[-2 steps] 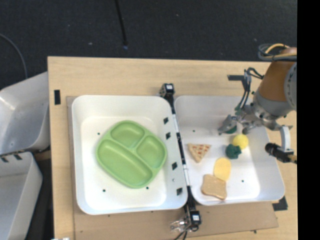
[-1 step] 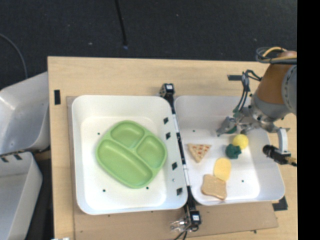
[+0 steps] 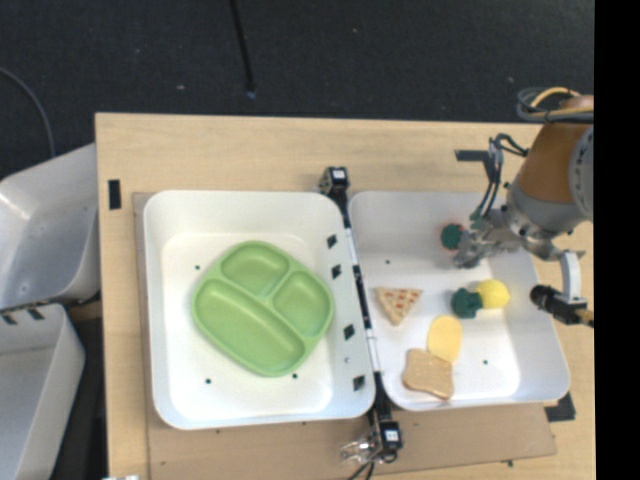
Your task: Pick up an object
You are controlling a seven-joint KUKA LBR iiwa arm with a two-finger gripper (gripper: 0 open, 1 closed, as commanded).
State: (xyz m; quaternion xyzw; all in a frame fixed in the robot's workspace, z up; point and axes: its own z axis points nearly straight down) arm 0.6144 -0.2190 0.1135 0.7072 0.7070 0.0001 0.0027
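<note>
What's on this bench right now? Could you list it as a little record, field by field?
left bin: holds a green plate with three compartments
right bin: holds the food items
pizza slice: near the divider
bread: at the front edge
yellow piece: just behind the bread
lemon: touching a dark green item
second green item: at the back, beside the end effector
arm: reaching in from the right
end effector: low over the right bin

A light wooden bench (image 3: 250,153) bears two white bins (image 3: 160,368) (image 3: 530,378) side by side.
</note>
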